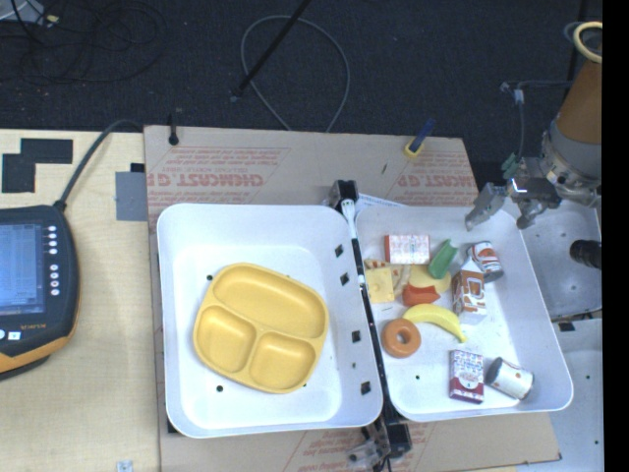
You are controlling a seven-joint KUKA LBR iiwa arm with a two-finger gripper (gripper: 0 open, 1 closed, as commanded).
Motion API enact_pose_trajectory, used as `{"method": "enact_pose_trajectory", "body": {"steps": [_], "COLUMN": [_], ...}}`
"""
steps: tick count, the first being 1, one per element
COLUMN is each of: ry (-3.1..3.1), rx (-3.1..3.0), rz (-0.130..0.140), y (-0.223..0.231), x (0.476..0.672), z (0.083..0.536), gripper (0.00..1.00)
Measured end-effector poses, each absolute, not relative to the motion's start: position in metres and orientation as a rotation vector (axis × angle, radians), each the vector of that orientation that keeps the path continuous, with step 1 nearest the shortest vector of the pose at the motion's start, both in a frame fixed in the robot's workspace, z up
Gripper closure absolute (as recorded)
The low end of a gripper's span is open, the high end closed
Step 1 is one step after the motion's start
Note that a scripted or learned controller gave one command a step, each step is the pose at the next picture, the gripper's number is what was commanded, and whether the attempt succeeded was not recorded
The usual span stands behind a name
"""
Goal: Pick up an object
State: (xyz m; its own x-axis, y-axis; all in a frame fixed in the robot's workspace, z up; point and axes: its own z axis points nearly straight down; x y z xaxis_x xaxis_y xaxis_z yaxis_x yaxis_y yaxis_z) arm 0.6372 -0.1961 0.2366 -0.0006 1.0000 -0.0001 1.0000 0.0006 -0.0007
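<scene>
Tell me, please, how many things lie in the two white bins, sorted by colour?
Yellow: 3 (divided tray, banana, cheese-like block)
Green: 1 (green piece)
Red: 1 (red piece)
Orange-brown: 1 (doughnut)
Red-and-white packs or cans: 5 ()
Total: 11

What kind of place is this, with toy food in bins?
Most likely a robotics lab. A robot arm with a gripper reaches over two white bins, a control pendant lies on the bench, and cables trail across the floor.
</scene>
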Motion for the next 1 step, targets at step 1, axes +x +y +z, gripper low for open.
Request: {"method": "enact_pose_trajectory", "body": {"steps": [1], "ry": [-2.217], "rx": [-2.211], "rz": [0.005], "y": [-0.1950], "x": [0.6426], "z": [0.1178], "gripper": [0.00]}}
